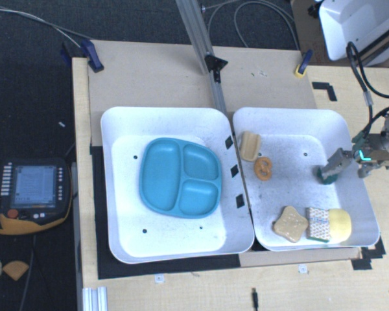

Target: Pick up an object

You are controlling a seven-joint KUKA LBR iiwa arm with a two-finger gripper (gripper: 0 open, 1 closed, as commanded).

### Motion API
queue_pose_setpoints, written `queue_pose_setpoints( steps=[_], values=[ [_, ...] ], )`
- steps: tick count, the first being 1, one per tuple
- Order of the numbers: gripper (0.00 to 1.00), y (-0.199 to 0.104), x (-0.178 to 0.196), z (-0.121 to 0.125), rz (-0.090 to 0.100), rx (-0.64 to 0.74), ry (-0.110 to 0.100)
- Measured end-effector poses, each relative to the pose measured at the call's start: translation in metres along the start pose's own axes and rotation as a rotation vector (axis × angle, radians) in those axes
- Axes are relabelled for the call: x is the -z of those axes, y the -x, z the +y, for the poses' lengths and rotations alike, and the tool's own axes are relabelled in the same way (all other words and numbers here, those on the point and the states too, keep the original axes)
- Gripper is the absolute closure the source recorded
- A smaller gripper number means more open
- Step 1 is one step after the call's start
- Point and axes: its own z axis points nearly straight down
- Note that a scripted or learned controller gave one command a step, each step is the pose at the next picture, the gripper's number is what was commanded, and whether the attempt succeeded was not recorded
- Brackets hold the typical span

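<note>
One handheld screen unit [32, 190] at far left, lying off the desk [149, 70] on the dark floor, with an orange underside showing below it. Next to the right, on the desk, the left white bin [117, 238], holding a blue divided plate [180, 177] with three compartments, flat and roughly central in the bin. Above the gap between the bins, a slanting metal pole [201, 31] running down to the seam where both bins meet.

Then the right white bin [272, 125], holding five small things. Against its left wall, a tan block [249, 146]; just below and right of that, near but apart from it, an orange ring-shaped piece [263, 168]. Along the near edge, a row of three: a tan square biscuit [291, 224], a checked block [318, 224] just beside it, and a yellow round piece [340, 224] touching the checked block on its right.

Further right, the claw [329, 172], reaching in from the right edge, low over bare bin floor, well apart from the ring and above the yellow piece in the view. Nothing seen in its grip; cannot tell whether spread or pressed together.
</note>
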Motion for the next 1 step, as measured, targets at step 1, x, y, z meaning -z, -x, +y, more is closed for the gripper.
queue_pose_setpoints(
  steps=[1],
  values=[
    [0.00, 0.0000, 0.0001, 0.0001, 0.000, 0.000, 0.000]
  ],
)
